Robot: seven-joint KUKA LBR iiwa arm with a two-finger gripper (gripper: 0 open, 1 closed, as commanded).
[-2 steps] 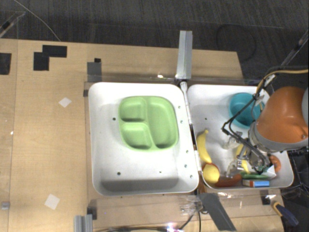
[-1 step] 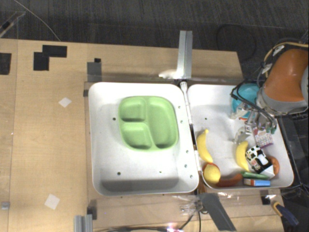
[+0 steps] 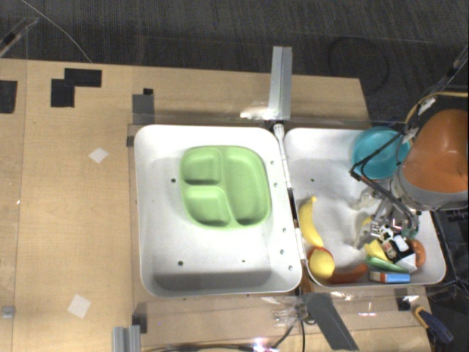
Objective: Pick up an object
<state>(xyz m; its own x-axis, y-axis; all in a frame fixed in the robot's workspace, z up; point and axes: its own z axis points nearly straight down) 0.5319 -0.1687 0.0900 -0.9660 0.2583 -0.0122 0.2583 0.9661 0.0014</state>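
The right bin [image 3: 322, 156] holds a yellow banana [image 3: 311, 222] along its left wall and a yellow-orange round fruit [image 3: 321, 262] at the banana's near end. A reddish-brown long piece [image 3: 352, 273] lies by the front wall. A teal bowl [image 3: 377, 152] sits at the back right. My gripper [image 3: 382, 228] hangs low over a heap of small items [image 3: 392, 251] in the front right corner: yellow, black, white and red pieces, plus a blue-and-orange stick [image 3: 390, 277]. The arm's orange band [image 3: 440, 160] hides part of the bin behind it. No object is visibly lifted.
The left bin [image 3: 157, 196] bears a green divided plate [image 3: 223, 185] at its middle. A metal post [image 3: 281, 79] stands behind the wall between the bins. Cables run from the arm over the teal bowl. Bare white floor lies mid-way in the right bin.
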